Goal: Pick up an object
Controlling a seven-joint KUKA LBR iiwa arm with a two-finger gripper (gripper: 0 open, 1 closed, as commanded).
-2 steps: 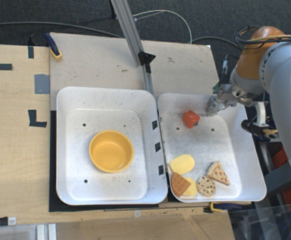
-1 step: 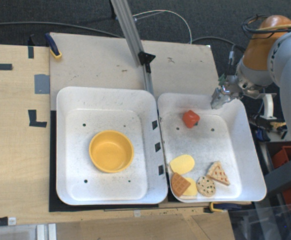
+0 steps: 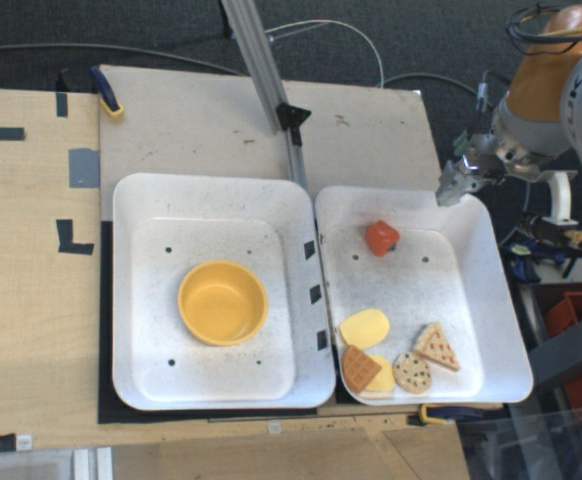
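Right bin [image 3: 471, 268]: small red object [image 3: 381, 237].

We see a pale wooden desk [image 3: 21, 298] — dark carpeted floor [image 3: 151, 13] behind, crossed by black cables [image 3: 121, 53].

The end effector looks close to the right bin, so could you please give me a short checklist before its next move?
1. End effector position: above the right bin's upper right corner; ok.
2. Aligned over a target: not ok; nearest is the red object, to its left.
3. Red object stands apart from the rest: ok.
4. Waffle, cookie and yellow pieces crowded together: not ok.
5. Opening: cannot tell.
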